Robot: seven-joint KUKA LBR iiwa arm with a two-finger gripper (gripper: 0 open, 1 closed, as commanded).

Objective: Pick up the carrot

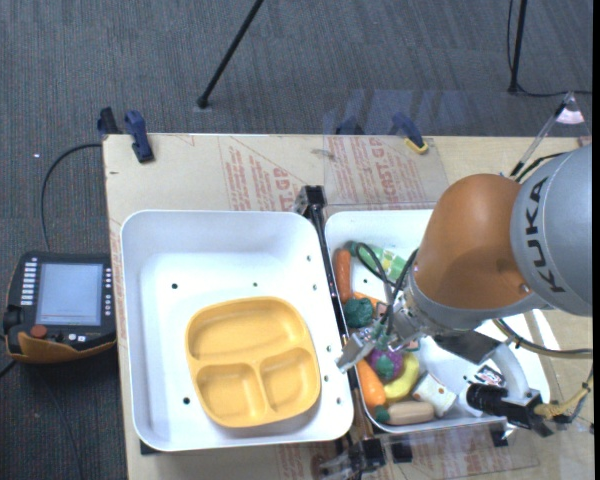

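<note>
Hovering low over toy food in right bin (450,423), hand (372,346) w/ grip state unclear, near carrot (371,381).

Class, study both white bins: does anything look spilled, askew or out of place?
Nothing stands out. The yellow tray lies flat in the left bin; the toy food, including a carrot, sits piled inside the right bin, under the end effector.
</note>
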